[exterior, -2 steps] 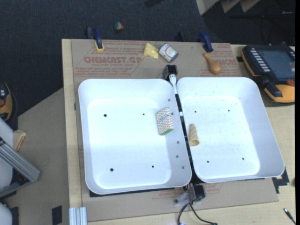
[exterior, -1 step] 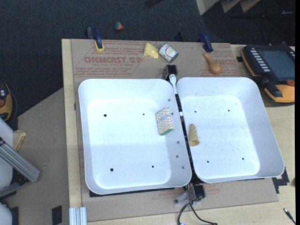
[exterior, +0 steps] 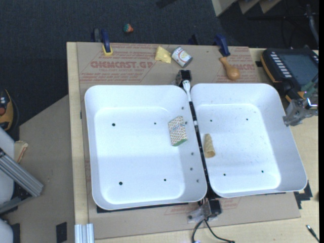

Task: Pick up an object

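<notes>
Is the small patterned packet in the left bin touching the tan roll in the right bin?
Apart. The camera view shows the patterned packet in the left bin and the tan roll in the right bin, with the bins' rims between them.

blue clamps [exterior: 106, 40], black pendant [exterior: 292, 67], dark carpet [exterior: 61, 14]

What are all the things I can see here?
White bins: 2, side by side on the bench.
Patterned packet: 1, green-white, left bin, near its right wall.
Tan roll: 1, right bin, near its left wall.
Yellow wedge: 1, on the board behind the bins.
Small box: 1, white, beside the wedge.
Wooden piece: 1, brown, behind the right bin.
Blue clamps: 2, on the board's far edge.
Gripper: 1, grey, beyond the right bin's right rim.
</notes>
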### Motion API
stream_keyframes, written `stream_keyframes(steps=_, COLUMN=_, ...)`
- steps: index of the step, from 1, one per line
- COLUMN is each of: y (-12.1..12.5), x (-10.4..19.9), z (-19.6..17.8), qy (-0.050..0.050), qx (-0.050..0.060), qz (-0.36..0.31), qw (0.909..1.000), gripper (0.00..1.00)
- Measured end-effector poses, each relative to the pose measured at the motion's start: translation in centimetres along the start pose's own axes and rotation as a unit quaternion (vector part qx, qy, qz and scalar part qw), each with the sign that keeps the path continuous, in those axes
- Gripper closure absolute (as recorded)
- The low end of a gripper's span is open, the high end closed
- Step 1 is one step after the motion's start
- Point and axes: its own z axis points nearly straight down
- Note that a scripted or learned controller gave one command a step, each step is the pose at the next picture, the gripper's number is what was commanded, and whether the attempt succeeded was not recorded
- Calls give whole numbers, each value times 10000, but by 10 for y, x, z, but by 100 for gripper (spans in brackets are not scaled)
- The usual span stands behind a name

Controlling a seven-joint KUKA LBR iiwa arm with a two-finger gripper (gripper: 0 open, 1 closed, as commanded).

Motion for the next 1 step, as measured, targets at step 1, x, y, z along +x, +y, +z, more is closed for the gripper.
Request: stream_keyframes(steps=1, y=-1, x=-11, z=-139, qy=-61, qx=-169, qz=33, qw=9998, gripper=100)
